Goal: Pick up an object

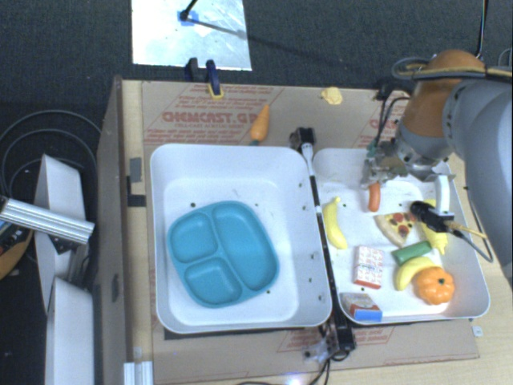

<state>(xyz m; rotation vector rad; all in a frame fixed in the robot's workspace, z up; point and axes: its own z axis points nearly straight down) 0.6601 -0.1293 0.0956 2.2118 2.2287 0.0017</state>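
- The arm point(473, 127) is reaching in from the right, and the gripper point(383, 169) is hanging over the far part of the right bin point(481, 295), near its back wall.
- Honestly can't tell how the jaws are standing, they're too small and blurry from this angle.
- A little sausage point(373, 196) is lying just below the gripper, looks like it's resting on the bin floor rather than being carried.
- The rest of the right bin is looking crowded: a banana point(333, 224) is lying along the left edge, a pizza slice point(397, 226) is sitting mid-bin, and a red-and-white box point(369, 266) is lying toward the front.
- Near the front right corner an orange pumpkin-ish thing point(434, 285) is sitting beside a second banana point(409, 271), with a green piece point(412, 252) touching that one.
- The left bin point(184, 167) is holding a blue divided tray point(222, 252), sitting toward its front left.
- A carrot point(260, 123) is lying on the bench behind the left bin's back edge.
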